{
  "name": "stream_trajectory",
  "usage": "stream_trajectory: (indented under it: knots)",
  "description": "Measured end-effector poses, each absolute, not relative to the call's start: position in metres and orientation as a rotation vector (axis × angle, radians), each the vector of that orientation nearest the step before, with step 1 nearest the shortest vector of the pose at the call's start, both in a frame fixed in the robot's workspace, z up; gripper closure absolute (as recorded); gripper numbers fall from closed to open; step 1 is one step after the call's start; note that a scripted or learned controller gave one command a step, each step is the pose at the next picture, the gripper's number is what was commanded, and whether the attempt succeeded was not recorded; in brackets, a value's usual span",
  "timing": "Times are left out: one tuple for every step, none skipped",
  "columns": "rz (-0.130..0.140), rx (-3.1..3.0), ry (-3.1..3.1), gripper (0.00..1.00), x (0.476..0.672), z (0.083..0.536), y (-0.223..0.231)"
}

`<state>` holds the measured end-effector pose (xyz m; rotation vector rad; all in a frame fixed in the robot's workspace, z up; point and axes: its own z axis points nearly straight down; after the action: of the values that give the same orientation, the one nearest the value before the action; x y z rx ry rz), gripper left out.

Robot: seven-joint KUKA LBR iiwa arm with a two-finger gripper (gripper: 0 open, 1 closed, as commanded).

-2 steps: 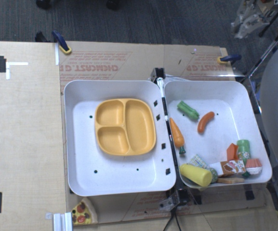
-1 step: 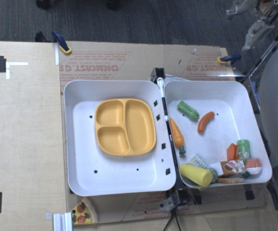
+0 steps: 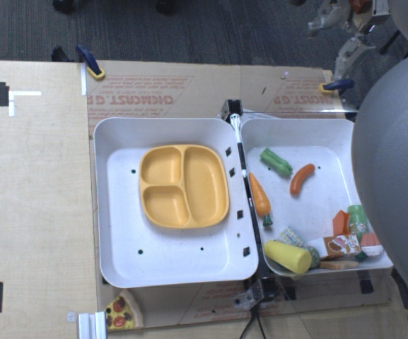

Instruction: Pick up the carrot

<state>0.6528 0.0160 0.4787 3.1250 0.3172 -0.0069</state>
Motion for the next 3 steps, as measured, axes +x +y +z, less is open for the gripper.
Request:
stream_trajectory:
  knots:
    - [-0.003, 3.124, 0.317, 0.00, 0.654, 0.540, 0.025]
    - [-0.007, 3.120, 0.357, 0.00, 0.655, 0.530, 0.038]
    - [-0.003, 3.122, 0.329, 0.00, 0.652, 0.540, 0.049]
